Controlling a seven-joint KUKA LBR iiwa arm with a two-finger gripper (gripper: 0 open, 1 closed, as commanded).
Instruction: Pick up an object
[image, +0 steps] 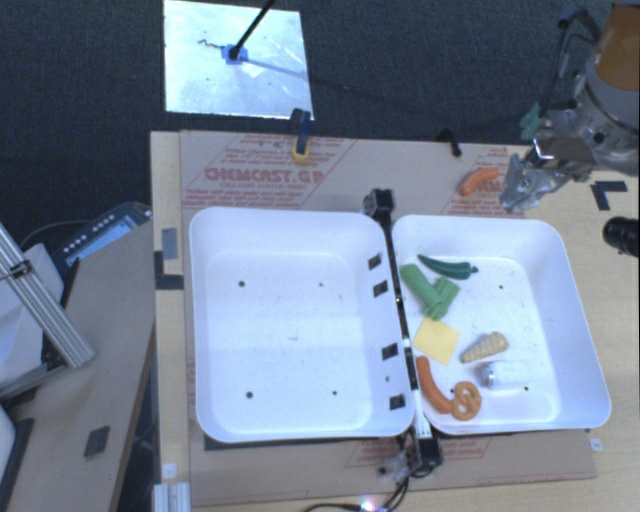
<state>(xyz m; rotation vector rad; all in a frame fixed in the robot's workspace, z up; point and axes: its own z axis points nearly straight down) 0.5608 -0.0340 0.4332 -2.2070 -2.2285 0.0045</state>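
Note:
My gripper (524, 188) hangs above the far edge of the right bin (560, 250), near its back right corner. A small orange piece (478, 180) shows just left of the gripper, over the cardboard behind the bin; whether it is held or lying there is unclear. Inside the right bin lie a dark green pepper (447, 266), a light green block (430, 290), a yellow square (436, 340), a pale cone (484, 347), an orange sausage (430, 383), a pretzel (466, 400) and a small silver-white piece (496, 376).
The left bin (215, 300) stands beside the right one, joined by a black hinge strip (392, 300). A yellow and blue clip (300, 135) sits on the cardboard at the back. A shiny sheet (235, 60) lies beyond the bench.

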